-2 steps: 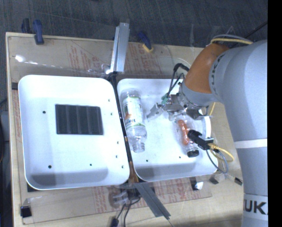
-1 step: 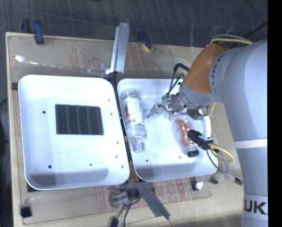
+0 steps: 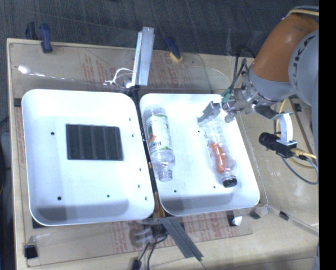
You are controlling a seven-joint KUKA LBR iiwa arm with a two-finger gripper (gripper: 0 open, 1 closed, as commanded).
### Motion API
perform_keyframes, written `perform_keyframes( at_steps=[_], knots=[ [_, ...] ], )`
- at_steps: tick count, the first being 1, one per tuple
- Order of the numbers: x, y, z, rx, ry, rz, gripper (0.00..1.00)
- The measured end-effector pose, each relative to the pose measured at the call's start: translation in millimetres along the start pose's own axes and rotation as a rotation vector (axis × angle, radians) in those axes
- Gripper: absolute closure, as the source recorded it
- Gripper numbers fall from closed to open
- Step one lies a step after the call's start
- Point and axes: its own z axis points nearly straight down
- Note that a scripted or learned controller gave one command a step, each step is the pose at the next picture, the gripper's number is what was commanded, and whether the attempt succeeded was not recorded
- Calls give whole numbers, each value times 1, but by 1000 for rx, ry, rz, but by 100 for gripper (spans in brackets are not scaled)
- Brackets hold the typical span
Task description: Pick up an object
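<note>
My gripper [image 3: 219, 115] hangs over the far right corner of the right bin [image 3: 184, 207], open, with nothing between its fingers. Just below it lies a clear bottle with orange contents [image 3: 219, 151], its black cap [image 3: 229, 181] pointing to the near side; the gripper is above this bottle's far end. A second clear bottle with a green and white label [image 3: 158, 142] lies along the left side of the same bin. A flat black ribbed panel [image 3: 94, 142] rests in the left bin [image 3: 44, 196].
A metal bar [image 3: 143, 55] stands up behind the seam between the bins. Blue clamps [image 3: 44, 37] hold the bench's back edge. Metal strips [image 3: 182, 242] stick out at the front.
</note>
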Motion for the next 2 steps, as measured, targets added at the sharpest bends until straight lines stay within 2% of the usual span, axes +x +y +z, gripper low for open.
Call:
perform_keyframes(
  at_steps=[1,2],
  knots=[
    [-5,12,56,5,2,-93,0],
    [-5,12,56,4,2,-93,0]
  ],
)
